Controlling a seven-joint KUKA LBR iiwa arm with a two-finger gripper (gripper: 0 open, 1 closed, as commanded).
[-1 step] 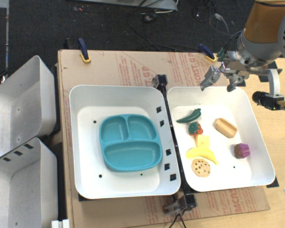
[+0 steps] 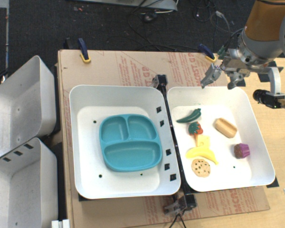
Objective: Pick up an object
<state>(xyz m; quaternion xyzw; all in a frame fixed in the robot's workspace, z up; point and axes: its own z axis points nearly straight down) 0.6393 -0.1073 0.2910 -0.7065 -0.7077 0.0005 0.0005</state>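
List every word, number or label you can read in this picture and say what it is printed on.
Red print on the cardboard sheet under the bins: upside down and faint, too blurred to read for certain.
More red print on the same sheet at its lower right corner, beside the right bin: too small to read.
The blue divided tray, the toy foods and the arm: no text that can be read.

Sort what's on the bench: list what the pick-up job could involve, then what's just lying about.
For the job:
gripper, open, above the right bin's far rim
green pepper
carrot
bread roll
banana
purple piece
cookie
right bin holding them

Lying about:
left bin
blue divided plate
blue clamps
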